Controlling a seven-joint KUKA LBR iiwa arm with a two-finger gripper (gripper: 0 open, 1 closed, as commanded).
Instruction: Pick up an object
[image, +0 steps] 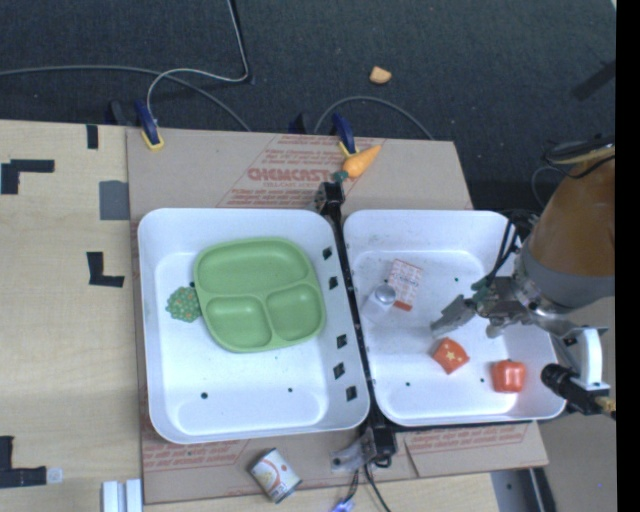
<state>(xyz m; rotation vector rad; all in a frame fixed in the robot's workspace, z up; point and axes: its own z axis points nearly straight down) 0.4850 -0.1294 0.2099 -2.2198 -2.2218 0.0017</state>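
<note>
Over the right bin (480, 225), the gripper (455, 315) is hanging with fingers spread, grasping nothing. A red block (450, 355) is lying just below it, near the bin's front edge, and an orange pepper (508, 375) is sitting toward the front right corner.

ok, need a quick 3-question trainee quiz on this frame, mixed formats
1. True or false: the green divided plate lies in the left bin.
2. Which lies nearer the gripper: A the red block, B the green broccoli piece?
3. Fill in: the toy carrot lies on the ____, outside both bins.

Key: 1 true. 2 A. 3 cardboard.
</note>
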